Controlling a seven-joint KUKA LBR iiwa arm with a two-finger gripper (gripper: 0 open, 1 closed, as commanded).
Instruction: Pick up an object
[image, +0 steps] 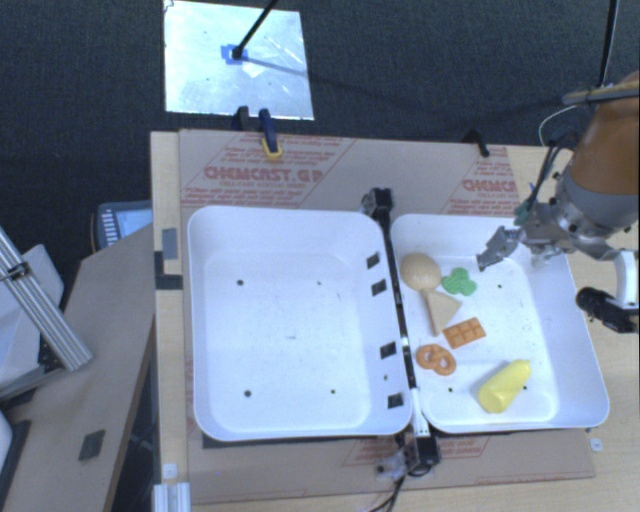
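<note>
You see the bench (300, 170) bearing two shallow white bins side by side. The left bin (285, 320) sits next to the right bin (560, 340), their inner rims meeting along a dark clipped seam. The arm (605, 160) reaches in from the right, its orange band above the grey wrist, over the right bin's far corner. The gripper (497, 247) hangs over the upper part of the right bin, just right of the green piece; nothing shows between its tips, and whether it is parted or closed you cannot tell. In the right bin, look for the yellow bottle-like object (504, 386) near the front, the tan spoon-shaped piece (427, 280) by the seam, the orange waffle (463, 333), the small pretzel (436, 358), and the green piece (460, 282).
</note>
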